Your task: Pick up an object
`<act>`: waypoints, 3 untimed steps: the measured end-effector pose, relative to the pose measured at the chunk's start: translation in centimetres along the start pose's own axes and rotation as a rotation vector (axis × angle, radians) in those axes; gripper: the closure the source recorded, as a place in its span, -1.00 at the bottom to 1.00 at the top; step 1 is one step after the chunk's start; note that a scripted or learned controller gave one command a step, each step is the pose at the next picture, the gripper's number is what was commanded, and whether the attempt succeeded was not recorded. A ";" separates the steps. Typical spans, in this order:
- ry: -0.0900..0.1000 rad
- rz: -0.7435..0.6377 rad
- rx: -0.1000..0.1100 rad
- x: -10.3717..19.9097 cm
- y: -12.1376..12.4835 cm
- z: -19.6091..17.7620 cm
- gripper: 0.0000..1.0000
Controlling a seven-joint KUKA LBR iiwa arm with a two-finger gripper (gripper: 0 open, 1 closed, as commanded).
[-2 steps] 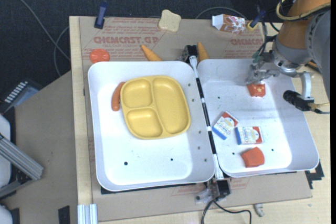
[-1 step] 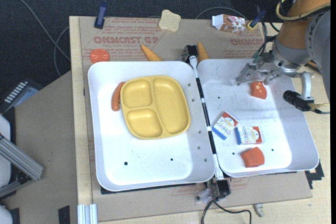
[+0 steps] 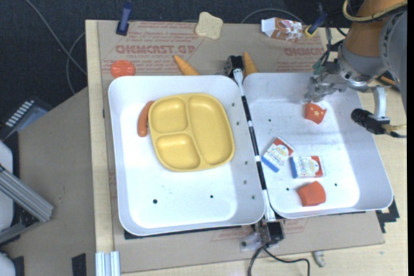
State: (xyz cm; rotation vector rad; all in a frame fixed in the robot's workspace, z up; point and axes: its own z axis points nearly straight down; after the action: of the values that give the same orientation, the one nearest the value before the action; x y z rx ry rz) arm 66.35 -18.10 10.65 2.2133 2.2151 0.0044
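**Gripper above small red piece, right bin**

Small red object, blocky, pale speck on top, lies near the far edge of the right bin. Gripper hangs just beyond it; cannot tell the jaws' state. Same bin: two small packets mid-floor, an orange-red block near the front edge. Left bin: yellow divided plate, sausage touching its left rim.

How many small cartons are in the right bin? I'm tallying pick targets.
2, side by side near the bin's lower middle: the left carton tilted by the divider, the right carton just right of it. The arm may hide others at the bin's top.
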 end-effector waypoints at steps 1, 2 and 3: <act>0.000 0.000 0.001 0.0 0.0 0.0 -1.00; 0.006 0.000 0.011 2.6 -2.0 2.2 -1.00; 0.005 0.000 0.008 2.6 -1.9 1.1 1.00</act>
State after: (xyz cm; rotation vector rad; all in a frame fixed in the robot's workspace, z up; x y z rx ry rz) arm 64.43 -15.50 9.53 2.2197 2.2214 0.0018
